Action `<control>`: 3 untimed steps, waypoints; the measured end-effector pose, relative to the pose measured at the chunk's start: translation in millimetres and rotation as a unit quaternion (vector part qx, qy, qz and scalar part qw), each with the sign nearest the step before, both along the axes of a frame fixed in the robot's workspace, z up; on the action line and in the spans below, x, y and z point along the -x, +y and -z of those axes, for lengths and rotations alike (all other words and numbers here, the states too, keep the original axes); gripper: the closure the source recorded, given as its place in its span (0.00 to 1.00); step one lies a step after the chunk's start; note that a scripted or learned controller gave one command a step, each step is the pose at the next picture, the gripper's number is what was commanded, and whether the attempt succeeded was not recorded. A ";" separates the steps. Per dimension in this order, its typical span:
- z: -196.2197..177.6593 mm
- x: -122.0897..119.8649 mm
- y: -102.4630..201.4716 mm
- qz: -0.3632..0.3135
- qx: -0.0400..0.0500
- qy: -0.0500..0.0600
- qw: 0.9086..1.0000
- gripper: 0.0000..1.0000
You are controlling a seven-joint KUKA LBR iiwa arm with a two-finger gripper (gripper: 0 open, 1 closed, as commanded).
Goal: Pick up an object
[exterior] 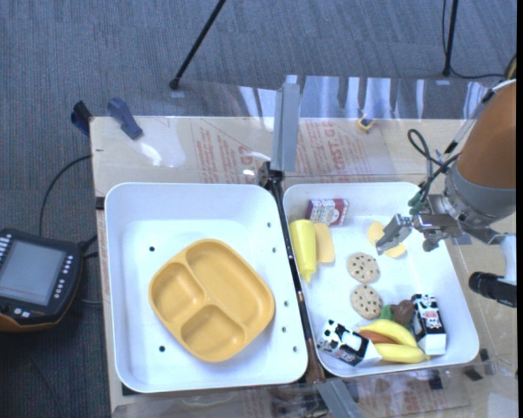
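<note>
My gripper (397, 236) hangs over the right bin (436, 200), at its right middle, directly above a small yellow piece (382, 232) that shows at its fingertips. Whether it touches that piece I cannot tell. Left of it lie a yellow mustard bottle (303, 246), a pale yellow slice (325, 243) and a small red-brown carton (327, 210). Two chocolate-chip cookies (363, 268) (365, 301) lie below the gripper. Near the front edge are a banana (394, 338), a black-and-white milk carton (428, 322) and another cow-print carton (344, 341).
The left bin (131, 225) holds a yellow divided plate (211, 298). A metal post (285, 129) stands behind the seam between the bins. A handheld control pendant (24, 277) lies on the floor at the far left. The arm's orange band (497, 138) is at the right edge.
</note>
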State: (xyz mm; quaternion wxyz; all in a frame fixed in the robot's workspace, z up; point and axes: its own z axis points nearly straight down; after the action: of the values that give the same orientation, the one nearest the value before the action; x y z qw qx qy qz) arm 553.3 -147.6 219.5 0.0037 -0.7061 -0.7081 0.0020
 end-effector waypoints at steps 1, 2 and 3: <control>27.8 -16.5 -5.3 0.049 0.000 0.000 0.999 0.00; 39.0 0.7 -0.1 0.035 0.000 0.000 0.999 0.00; 32.4 0.5 -1.0 0.036 -0.001 0.003 0.999 1.00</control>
State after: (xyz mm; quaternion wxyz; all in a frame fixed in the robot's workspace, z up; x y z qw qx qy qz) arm 552.7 -148.6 187.0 0.0064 -0.7312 -0.6821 0.0035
